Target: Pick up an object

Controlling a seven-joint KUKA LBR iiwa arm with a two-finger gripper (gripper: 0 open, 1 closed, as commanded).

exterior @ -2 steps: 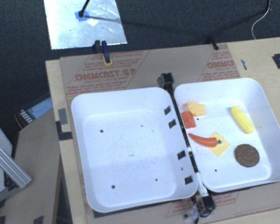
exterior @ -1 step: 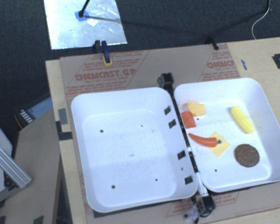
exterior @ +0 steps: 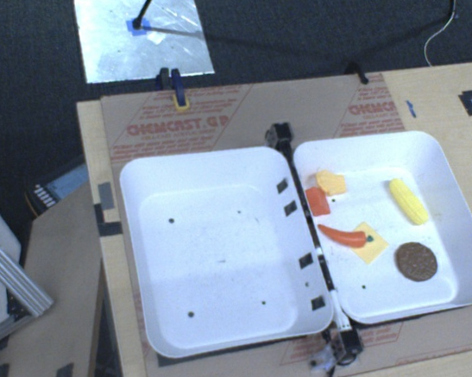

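— Yellow plastic, I judged: the corn cob (exterior: 409, 201) lay by itself in the right bin (exterior: 463, 221), towards the far-right part of the floor, well apart from the other toys.

— Would it have been the easiest pick?

— Probably. It looked light and stiff, and being rounded it might have rolled or slipped. I would have closed across its narrow middle, not along its length.

— And the rest?

— The brown disc (exterior: 416, 261) sat near the front of the same bin. It was flat and low, so there was little edge to catch. The red pepper (exterior: 344, 235) rested partly on the yellow slice (exterior: 371, 247); the slice seemed too thin to pinch. The orange-red block (exterior: 317, 201) and the yellow-orange piece (exterior: 332, 182) were just beside the wall that divided the bins, which left little room on that side.

— The left bin (exterior: 147, 239)?

— White floor with a few dark dots.

— Was the pincer spread or pressed together?

— I could not tell. No object looked lifted; all of them lay on the bin floor.
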